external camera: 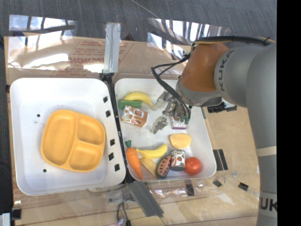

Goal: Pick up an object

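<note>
While by jaws, carton's (179,123) axis unclear

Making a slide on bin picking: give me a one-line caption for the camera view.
KUKA arm's gripper poised in the right bin above toy food, beside a yellow divided tray in the left bin.

Arm: grey (251,84), enters from the right edge of the frame and bends toward centre right.
Wrist: orange band (202,67), upper right of centre.
Gripper: (165,114) at centre right, metal fingers pointing down-left and spread apart, nothing between them.
</note>
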